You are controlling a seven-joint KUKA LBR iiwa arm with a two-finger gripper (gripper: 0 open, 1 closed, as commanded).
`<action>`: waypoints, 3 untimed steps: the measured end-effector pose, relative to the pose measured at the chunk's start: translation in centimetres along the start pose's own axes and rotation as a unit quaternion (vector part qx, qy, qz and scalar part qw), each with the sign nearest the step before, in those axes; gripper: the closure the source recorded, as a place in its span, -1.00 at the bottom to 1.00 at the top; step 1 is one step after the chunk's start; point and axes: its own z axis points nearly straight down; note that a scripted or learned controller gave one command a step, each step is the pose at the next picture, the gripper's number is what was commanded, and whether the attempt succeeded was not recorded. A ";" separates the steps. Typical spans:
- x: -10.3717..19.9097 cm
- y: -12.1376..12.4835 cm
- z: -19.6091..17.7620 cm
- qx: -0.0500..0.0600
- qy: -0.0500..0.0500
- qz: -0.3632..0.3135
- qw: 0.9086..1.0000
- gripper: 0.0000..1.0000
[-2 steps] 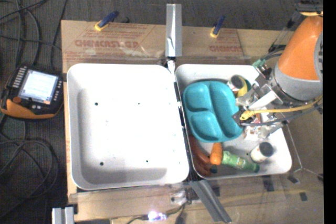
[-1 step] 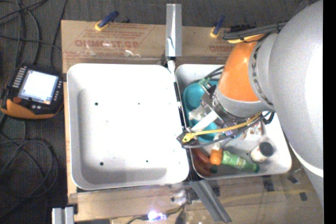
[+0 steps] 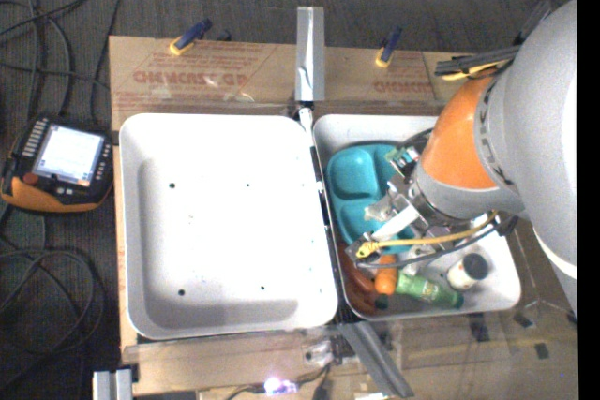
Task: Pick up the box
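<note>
1. Two white bins are sitting side by side on the worktop (image 3: 131, 70): the left bin (image 3: 225, 220) is filling the middle of the frame, and the right bin (image 3: 506, 290) is lying at the centre right.
2. One grey arm (image 3: 553, 136) with an orange band (image 3: 464, 140) is reaching in from the right edge and hanging over the right bin.
3. Its gripper (image 3: 398, 215) is pointing down into the right bin, just over the teal box (image 3: 354, 178); whether it is parted or closed cannot be told, and nothing is visibly sitting in its grasp.
4. The teal box is lying in the upper left part of the right bin, against the wall nearest the left bin.
5. Below the gripper, a green bottle (image 3: 427, 288) is lying on its side near the bin's lower wall, with an orange piece (image 3: 384, 281) just beside it.
6. A handheld control pad (image 3: 61, 164) with a lit screen is resting on the floor at the left edge of the frame.
</note>
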 end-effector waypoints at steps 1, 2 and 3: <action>1.7 7.6 8.5 -0.001 0.003 0.039 0.999 -1.00; 2.1 -2.6 0.0 0.000 -0.001 0.150 0.989 -1.00; 5.4 -1.0 -9.3 -0.002 0.000 0.029 1.000 -1.00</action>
